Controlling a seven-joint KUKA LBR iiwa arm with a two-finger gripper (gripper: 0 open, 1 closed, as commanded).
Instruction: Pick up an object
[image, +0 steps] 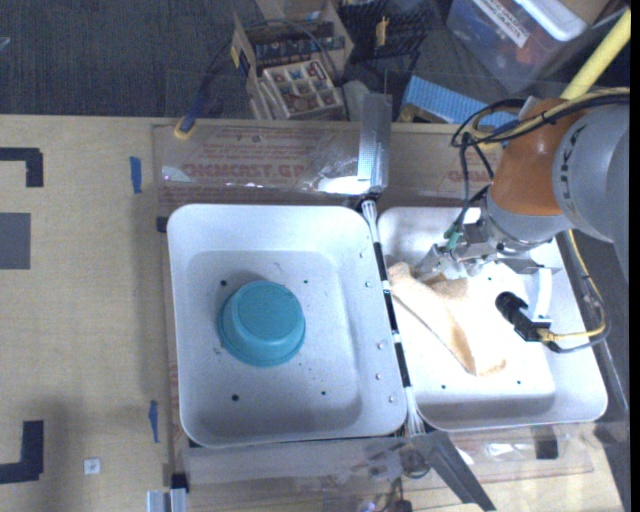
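Limp tan cloth (462, 335), right white bin (575, 400), centre-right of frame: soft, light, probably best pinched at upper fold. Gripper (440, 260) just above that fold; finger spread indiscernible.

We see 2 white bins (372, 345), a teal bowl (262, 322), a tan-and-cream cloth (462, 333), and our grey arm (590, 170) with its orange band (528, 175).

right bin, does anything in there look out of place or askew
Mildly. The tan cloth in the right bin lies rumpled, with one end riding up against the wall shared with the left bin. The blue bowl there sits upside down. No spills or damage are visible.
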